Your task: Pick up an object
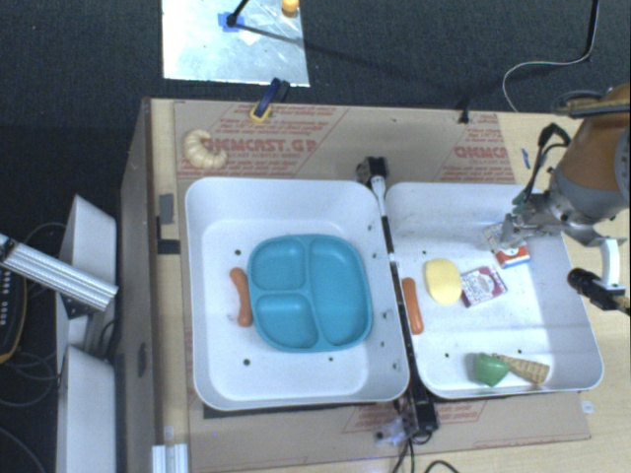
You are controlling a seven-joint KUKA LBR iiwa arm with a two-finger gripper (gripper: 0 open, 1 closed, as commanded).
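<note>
Bins side by side on the table (158, 294), seen from above at a slant. Far left, off the table: metal rail (59, 272) angled over white blocks. Top of view: shiny sheet (235, 28) on dark floor w/ a small orange ball (290, 5) on it. Table's back left corner has a pale curled object (204, 148); a blue-yellow item (268, 100) lies at the back edge nr the sheet.

Left bin (296, 197): orange sausage (241, 297) lying lengthwise just left of a blue divided tray (309, 292), which sits abt centre of the bin. Can't tell if the two touch.

Right bin (444, 205): second orange sausage (412, 305) close along the bin's left wall. Next to it, right, a yellow rounded block (444, 281). Just right of that, a red-white packet (483, 286), tilted, its corner nr or touching the block. Front of bin: green piece (488, 368) w/ a tan waffle cone (525, 369) pointing right from it, touching.

End effector (515, 230) is low over the bin's back right part, arm coming in from the right, orange band (596, 161) above the wrist. Small red-white-blue item (513, 256) lies directly beneath/beside the tips, apart from the packet. Cannot tell its state: too small and blurred.
</note>
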